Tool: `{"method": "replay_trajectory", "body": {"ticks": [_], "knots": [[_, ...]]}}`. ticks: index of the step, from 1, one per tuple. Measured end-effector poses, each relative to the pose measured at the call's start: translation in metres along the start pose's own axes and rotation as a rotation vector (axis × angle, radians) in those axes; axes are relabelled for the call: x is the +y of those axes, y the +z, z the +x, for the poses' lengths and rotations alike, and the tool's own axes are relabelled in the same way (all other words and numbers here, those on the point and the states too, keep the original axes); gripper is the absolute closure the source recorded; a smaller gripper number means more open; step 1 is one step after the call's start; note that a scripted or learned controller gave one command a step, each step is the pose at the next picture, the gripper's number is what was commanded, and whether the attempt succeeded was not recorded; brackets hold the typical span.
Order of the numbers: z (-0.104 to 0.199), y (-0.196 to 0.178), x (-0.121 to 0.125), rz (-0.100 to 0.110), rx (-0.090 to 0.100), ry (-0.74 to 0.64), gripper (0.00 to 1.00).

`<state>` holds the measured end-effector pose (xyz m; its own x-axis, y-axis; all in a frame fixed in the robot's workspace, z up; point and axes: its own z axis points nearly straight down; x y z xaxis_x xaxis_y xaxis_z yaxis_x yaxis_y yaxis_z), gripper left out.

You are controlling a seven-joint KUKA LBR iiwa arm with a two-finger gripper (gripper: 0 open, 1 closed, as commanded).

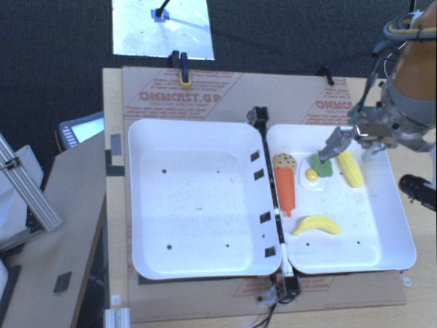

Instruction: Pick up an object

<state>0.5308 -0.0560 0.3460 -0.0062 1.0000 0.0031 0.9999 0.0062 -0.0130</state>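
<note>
Over right bin (pixel 382 251): end effector (pixel 330 149) just above green toy (pixel 321 165) (grip state unclear).

The arm (pixel 413 80) is cut off at the right edge; a green object (pixel 321 167) sits partly hidden under the gripper (pixel 336 144).

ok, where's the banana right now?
In the camera view the banana lies in the right bin, toward its near edge, just below the tip of the carrot and in front of the fried egg.
</note>
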Motion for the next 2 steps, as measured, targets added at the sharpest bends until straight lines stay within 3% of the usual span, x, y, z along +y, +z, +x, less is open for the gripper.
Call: {"method": "replay_trajectory", "body": {"ticks": [1, 2], "knots": [[0.061, 0.165, -0.046, 0.004, 0.0, -0.003, 0.0], [0.023, 0.128, 0.015, -0.022, -0.005, 0.007, 0.0]]}}
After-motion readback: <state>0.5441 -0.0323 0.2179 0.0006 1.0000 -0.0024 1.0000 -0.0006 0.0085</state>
